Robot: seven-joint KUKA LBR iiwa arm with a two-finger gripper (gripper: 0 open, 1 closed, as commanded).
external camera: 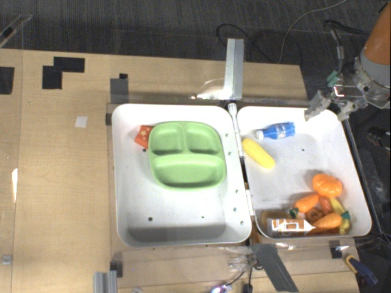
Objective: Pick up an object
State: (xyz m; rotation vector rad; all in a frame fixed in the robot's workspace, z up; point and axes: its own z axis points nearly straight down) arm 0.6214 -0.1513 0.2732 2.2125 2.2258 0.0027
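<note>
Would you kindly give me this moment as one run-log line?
gripper: open, above right bin's far right corner, holding nothing | blue bottle, corn cob: untouched in bin | pick: not yet done

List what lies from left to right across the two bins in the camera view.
Red packet → green divided plate → yellow corn cob → blue bottle → brown bottle → orange pumpkin. The pile of small toys beside the brown bottle overlaps too much to order.
</note>
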